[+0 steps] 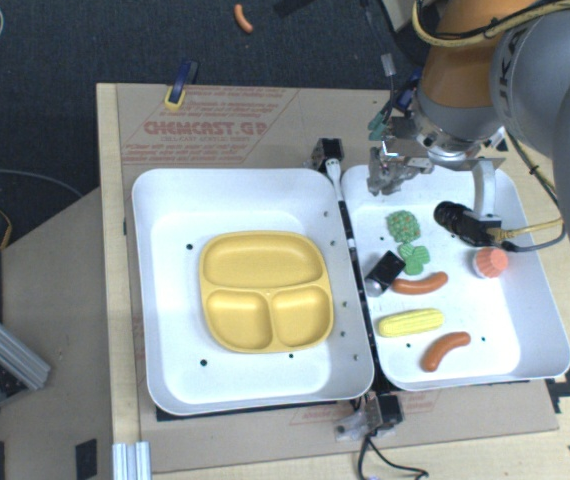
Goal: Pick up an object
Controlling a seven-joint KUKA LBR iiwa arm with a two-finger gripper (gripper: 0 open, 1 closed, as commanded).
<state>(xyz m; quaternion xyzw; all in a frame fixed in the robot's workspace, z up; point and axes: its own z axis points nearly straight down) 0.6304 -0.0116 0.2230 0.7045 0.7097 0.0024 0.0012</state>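
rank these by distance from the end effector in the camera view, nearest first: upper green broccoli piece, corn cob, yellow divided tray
1. Upper green broccoli piece, in the right bin just below the end effector.
2. Corn cob, lower in the same right bin.
3. Yellow divided tray, over in the left bin, though not much farther than the corn.

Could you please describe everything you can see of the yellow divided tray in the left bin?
The yellow divided tray looks like smooth moulded plastic with rounded corners. It has three compartments: one wide one on the far side and two smaller ones on the near side. It lies flat and upright near the middle of the left bin, resting on the bin's white floor. Nothing sits in it or touches it otherwise.
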